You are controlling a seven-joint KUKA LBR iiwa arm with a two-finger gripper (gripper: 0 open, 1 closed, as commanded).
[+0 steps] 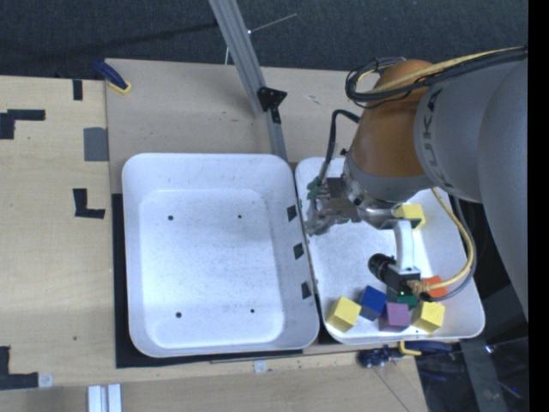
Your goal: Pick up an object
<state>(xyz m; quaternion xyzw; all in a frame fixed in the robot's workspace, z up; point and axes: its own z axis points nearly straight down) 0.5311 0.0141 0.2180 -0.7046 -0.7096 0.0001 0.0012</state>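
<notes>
My gripper (pixel 319 211) hangs over the far left part of the right bin (pixel 360 247), close to the wall shared with the left bin. Along that bin's near edge lie a yellow block (pixel 345 313), a blue block (pixel 373 301), a purple block (pixel 397 315) and a second yellow block (pixel 431 316). A small green piece (pixel 408 297) and an orange piece (pixel 434 287) sit just behind them. A third yellow block (pixel 413 215) lies to the right of the wrist. The bulky wrist hides the bin's back part.
The left bin (pixel 137 230) stands beside the right one, their walls touching. A slanted metal rail (pixel 244 54) runs from the top down to the bins' back edge. Black tape marks dot the bench at left.
</notes>
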